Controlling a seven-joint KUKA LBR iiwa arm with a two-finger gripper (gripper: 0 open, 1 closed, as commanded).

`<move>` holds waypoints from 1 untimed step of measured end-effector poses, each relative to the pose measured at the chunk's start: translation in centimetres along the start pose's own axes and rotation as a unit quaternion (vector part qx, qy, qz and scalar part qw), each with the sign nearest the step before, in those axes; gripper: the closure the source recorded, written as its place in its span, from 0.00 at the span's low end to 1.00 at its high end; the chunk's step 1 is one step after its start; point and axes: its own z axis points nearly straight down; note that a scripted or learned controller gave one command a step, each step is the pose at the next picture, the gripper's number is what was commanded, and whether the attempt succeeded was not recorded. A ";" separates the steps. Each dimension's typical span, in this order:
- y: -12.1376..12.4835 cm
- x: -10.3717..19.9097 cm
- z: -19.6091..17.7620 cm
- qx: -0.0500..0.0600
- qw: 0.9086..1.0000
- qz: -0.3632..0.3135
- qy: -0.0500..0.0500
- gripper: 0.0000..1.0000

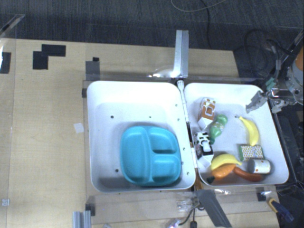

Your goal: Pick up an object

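A: Camera view, contents by size. Desk (47,141), pale wood, carrying two shallow white bins side by side. Left bin (102,99): one blue divided tray (151,156), lying flat toward the near edge

B: And the right bin (280,167)?

A: Crowded toward its near half. Yellow banana (251,129), curved, lying apart from the rest near the right wall. Second yellow fruit (224,161) over an orange one (240,172) in the near corner, touching. Green bottle-shaped item (217,127) beside a brown-and-white carton (207,109). Grey cylinder (259,166), just under a small patterned square (251,151). Small black-and-white piece (204,141) against the divider

B: Gripper?

A: Gripper (256,101) at the far right corner of the right bin, above the rim area, holding nothing. Whether its fingers are spread or pressed together I cannot tell; they are too small and slanted here

B: Candidate for the pick?

A: My judgement: the banana, nearest and with free space round it

B: Risks?

A: Several. The banana's curve may roll it out of a pinch. The near-corner heap is packed, so a descent there could strike two items and grip neither. Pieces against the divider leave no room for a finger on that side. The bin wall near the gripper could be clipped on the way down
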 end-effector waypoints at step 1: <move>1.5 -2.6 10.1 0.000 1.000 0.007 0.000 0.00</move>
